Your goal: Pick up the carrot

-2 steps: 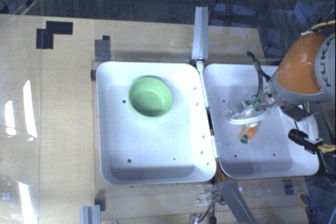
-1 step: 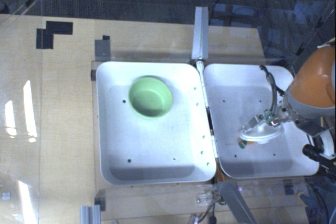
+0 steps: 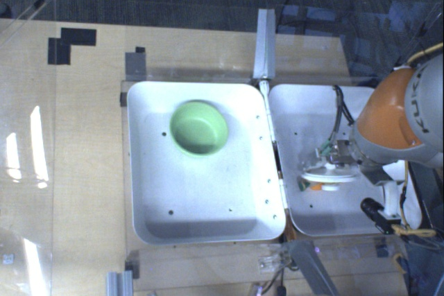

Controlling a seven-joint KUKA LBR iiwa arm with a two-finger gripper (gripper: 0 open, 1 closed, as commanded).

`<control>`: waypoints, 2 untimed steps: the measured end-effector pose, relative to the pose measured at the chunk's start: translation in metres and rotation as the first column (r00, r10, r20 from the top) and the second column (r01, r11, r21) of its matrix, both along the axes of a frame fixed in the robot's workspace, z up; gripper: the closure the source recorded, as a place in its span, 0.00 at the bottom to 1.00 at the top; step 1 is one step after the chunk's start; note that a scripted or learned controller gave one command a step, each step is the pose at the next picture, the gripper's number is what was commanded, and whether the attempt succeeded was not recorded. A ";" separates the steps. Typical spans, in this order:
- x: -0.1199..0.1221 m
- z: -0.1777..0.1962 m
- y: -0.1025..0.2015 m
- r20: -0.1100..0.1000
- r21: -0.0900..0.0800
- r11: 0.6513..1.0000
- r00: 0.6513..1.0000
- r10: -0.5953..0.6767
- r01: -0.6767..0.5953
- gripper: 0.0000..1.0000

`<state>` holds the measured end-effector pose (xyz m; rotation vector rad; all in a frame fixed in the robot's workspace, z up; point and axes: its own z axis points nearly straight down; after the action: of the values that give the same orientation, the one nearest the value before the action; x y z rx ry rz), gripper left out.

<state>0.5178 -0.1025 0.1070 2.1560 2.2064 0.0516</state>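
Carrot (image 3: 320, 186) is seen as an orange sliver lying crosswise in the right bin (image 3: 305, 114), directly beneath the gripper (image 3: 331, 164), whose opening cannot be told from above; green bowl (image 3: 199, 127) sits well apart.

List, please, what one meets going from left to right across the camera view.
Black marks → left bin → green bowl → divider post → right bin → carrot under the gripper → arm's orange band.
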 end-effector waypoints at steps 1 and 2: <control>-0.011 0.000 0.010 0.007 -0.004 1.000 1.000 0.007 -0.007 0.00; -0.029 0.105 -0.026 -0.057 0.015 0.977 0.975 -0.213 0.214 0.00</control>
<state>0.4890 -0.1286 0.2116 2.4204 1.9939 0.0066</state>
